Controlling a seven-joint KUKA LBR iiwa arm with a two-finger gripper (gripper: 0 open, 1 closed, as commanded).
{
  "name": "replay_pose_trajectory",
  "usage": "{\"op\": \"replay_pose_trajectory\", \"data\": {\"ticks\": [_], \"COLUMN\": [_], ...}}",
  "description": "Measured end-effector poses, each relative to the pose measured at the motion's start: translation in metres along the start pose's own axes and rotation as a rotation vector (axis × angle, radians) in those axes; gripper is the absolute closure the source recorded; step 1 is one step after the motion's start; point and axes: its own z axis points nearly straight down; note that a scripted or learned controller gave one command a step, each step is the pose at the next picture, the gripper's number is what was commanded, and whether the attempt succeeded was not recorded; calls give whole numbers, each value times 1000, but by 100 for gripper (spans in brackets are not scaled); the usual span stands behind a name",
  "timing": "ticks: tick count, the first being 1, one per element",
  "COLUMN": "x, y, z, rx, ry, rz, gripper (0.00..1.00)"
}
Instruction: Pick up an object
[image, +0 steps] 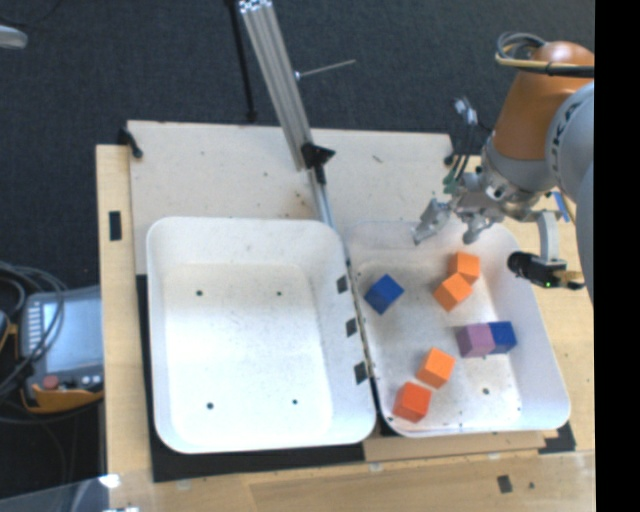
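Bench carries two white bins side by side, the left bin and the right bin. Arm reaches in from the right, with its gripper hovering over the right bin's far edge — fingers spread, nothing between them. Cubes all sit in the right bin: a blue cube near the divider, two orange cubes touching, a purple and blue pair, and two more orange near the front.

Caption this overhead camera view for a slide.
Open gripper hovers over the right bin's far edge, above scattered orange, blue and purple blocks.
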Motion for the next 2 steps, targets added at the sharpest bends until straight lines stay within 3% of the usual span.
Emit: {"op": "replay_pose_trajectory", "data": {"ticks": [2], "x": [-9], "y": [1], "z": [79], "rx": [-6], "ry": [1], "rz": [6], "gripper": [0]}}
